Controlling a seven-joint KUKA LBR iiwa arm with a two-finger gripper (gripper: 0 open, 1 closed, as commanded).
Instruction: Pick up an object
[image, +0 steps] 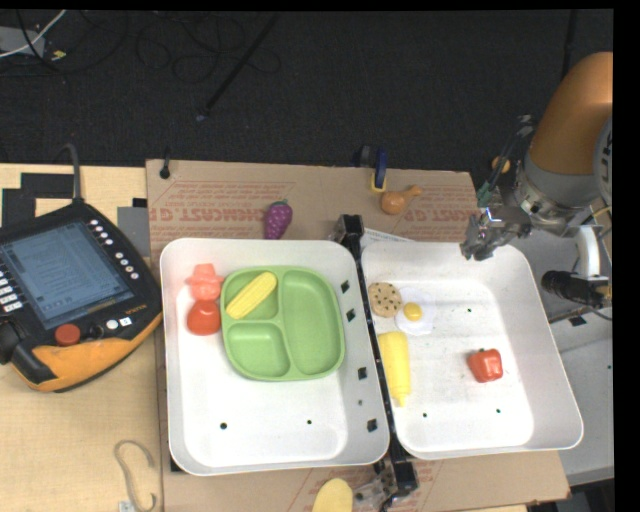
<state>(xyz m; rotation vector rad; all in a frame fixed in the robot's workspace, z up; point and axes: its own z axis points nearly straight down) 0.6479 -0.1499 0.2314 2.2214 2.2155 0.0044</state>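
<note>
My gripper hangs over the far right corner of the right bin, with nothing seen between its fingers. In that bin lie a red pepper-like toy toward the right, a yellow banana-like piece by the left wall, a cookie and a fried egg at the far left. The left bin holds a green divided plate with a yellow corn cob in its far-left compartment, and a red-and-pink toy beside the plate.
Behind the bins on the cardboard sit a purple grape bunch and an orange pear-like toy. A teach pendant lies at the left of the bench. A yellow object rests in front of the bins.
</note>
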